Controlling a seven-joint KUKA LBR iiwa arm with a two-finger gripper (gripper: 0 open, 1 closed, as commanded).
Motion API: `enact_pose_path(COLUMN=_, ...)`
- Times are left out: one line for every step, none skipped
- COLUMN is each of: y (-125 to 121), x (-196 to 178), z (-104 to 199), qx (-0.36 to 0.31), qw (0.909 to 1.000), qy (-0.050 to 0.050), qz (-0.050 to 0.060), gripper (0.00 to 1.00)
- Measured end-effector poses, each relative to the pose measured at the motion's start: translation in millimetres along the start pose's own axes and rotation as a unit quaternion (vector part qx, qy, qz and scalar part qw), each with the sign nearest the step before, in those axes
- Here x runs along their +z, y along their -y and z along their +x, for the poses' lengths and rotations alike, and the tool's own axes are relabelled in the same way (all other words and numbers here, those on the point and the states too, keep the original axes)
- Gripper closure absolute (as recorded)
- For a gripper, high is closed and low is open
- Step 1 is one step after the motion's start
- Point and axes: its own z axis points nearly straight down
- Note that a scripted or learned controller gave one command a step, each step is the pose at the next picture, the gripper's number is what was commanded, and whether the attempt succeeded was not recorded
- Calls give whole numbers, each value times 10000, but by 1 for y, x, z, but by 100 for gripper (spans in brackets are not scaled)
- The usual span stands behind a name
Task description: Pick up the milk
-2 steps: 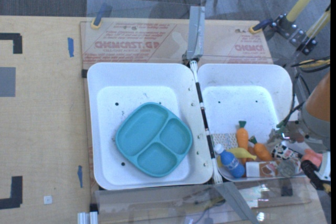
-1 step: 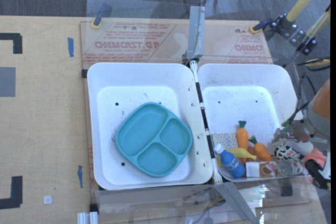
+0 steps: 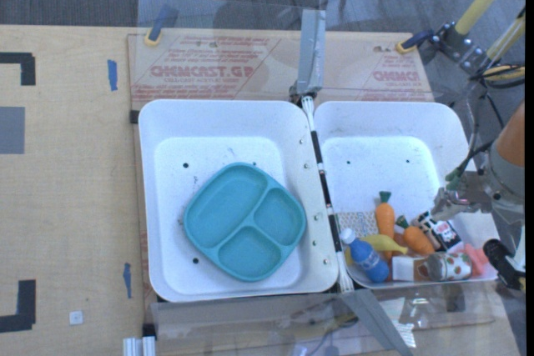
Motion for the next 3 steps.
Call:
enact_pose_path(y=-14, x=44, z=-32, qx=-305, qw=9993, qy=34, qz=-203, gripper=0)
enact_pose_path(y=-13, x=55, z=-17, qx=-492, qw=9981, qy=198, qz=-308, gripper=0)
enact_pose_path(y=-16, x=56, z=-27, qx=-859, qw=9959, qy=91, qz=-265, gripper=0)
